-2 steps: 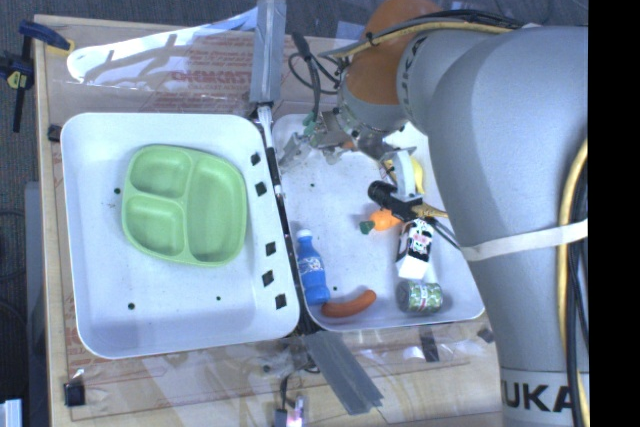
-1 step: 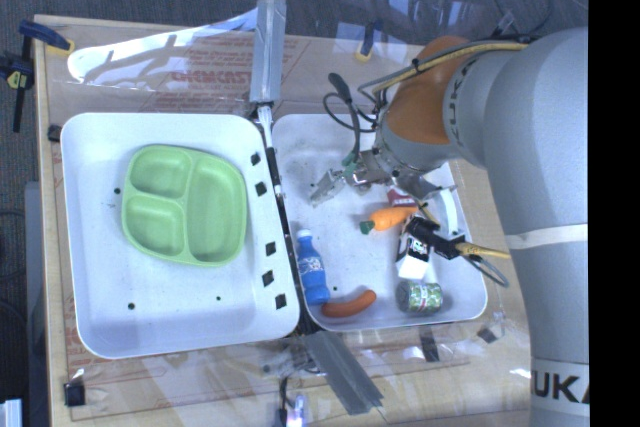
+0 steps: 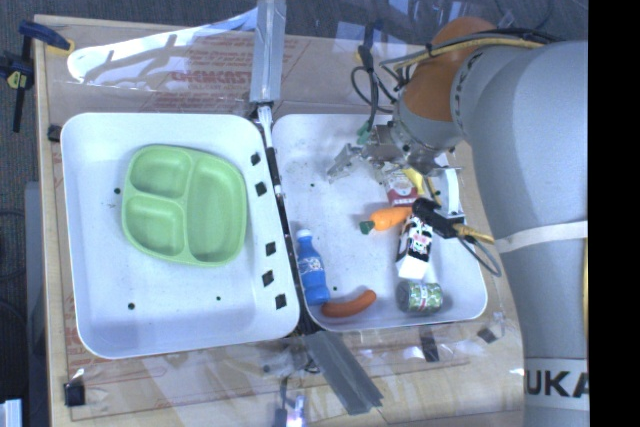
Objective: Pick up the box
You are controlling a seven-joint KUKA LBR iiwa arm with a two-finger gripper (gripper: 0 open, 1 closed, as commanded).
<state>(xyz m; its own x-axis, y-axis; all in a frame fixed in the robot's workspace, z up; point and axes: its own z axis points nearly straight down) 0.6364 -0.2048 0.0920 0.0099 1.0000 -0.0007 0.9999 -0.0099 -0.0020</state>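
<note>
The box (image 3: pixel 416 249), a small white carton with dark print, lies in the right bin (image 3: pixel 330 205), toward its right wall, just below the toy carrot (image 3: pixel 386 218) and above the green ball (image 3: pixel 420 297). From the gripper (image 3: pixel 360 155), which hangs over the bin's upper part, the carton sits at about five o'clock, a short way off. Its long axis runs nearly twelve to six, top end tipped slightly toward one o'clock. The gripper carries nothing that I can see; how wide it stands I cannot tell.
</note>
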